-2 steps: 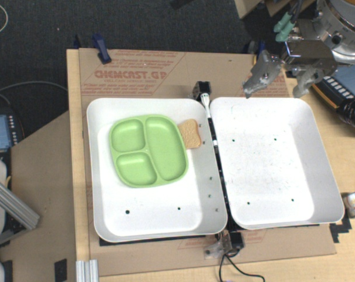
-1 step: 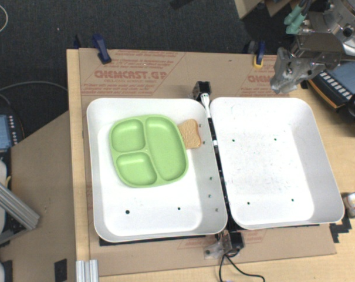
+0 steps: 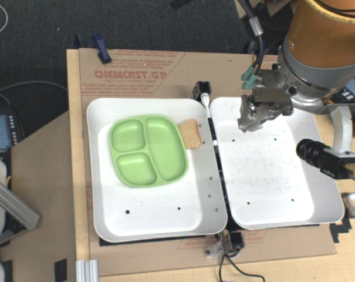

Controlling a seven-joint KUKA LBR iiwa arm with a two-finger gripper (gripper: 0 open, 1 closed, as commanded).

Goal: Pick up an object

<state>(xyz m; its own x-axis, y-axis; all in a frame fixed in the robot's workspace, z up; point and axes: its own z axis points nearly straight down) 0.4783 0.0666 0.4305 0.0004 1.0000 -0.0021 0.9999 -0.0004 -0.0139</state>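
Lying in the left bin (image 3: 107,216), the candidate objects sit well apart from the gripper (image 3: 252,122), across the seam between the two bins and on the side away from the arm. Nearest to the gripper is a small tan slab (image 3: 190,134), flat on the bin floor, roughly level with the gripper's tip and close to the seam. Touching or just beside the slab's far edge is a green divided plate (image 3: 148,151) with three compartments, resting flat near the bin's middle, farther from the gripper than the slab. The gripper itself hangs over the far corner of the right bin (image 3: 271,198), near the seam, pointing down at the speckled white floor. Whether it is open or closed cannot be told from this angle, and no object is visible in its grasp. Above it the grey arm (image 3: 324,34) with its orange band enters from the view's right. A black clamp (image 3: 202,89) sits at the far end of the seam, near the gripper. Both bins rest on a cardboard sheet (image 3: 130,69), with a blue clip (image 3: 101,49) at its far corner, well away from the gripper.
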